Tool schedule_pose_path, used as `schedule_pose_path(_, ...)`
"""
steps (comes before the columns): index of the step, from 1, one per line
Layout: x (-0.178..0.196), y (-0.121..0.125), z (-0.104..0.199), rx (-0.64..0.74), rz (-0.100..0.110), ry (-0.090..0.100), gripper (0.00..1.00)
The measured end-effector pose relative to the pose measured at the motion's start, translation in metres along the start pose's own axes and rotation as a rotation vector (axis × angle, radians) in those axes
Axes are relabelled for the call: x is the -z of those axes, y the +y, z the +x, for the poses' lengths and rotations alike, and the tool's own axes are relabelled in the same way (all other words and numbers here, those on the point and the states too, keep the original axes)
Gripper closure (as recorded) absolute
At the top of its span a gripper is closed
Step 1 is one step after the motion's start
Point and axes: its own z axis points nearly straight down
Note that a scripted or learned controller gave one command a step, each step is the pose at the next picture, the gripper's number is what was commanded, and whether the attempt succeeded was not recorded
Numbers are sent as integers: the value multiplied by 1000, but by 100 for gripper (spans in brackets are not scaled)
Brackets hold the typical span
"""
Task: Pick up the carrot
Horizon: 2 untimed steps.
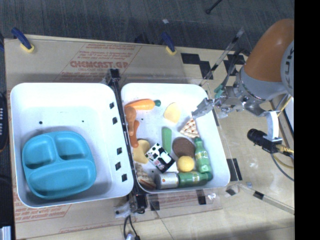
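Observation:
The carrot (pixel 141 104), orange with a small green tip at its right end, lies near the back left corner of the right bin (pixel 150 91). My gripper (pixel 202 107) hangs over the right rim of that bin, well to the right of the carrot and apart from it. Nothing shows between its fingers.
The right bin also holds a curved orange sausage-like piece (pixel 132 124), a pale yellow wedge (pixel 172 112), a pizza slice (pixel 190 128), a green cucumber (pixel 166 139), a brown patty (pixel 183 146), a lemon (pixel 185 163), green bottles (pixel 201 156), a can (pixel 167 180). A blue divided plate (pixel 58 162) sits in the left bin.

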Motion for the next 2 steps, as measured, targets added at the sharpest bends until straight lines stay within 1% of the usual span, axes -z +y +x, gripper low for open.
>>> schedule_pose_path(1,-166,61,11,-42,9,2,0)
schedule_pose_path(2,-151,63,10,-35,4,0,100)
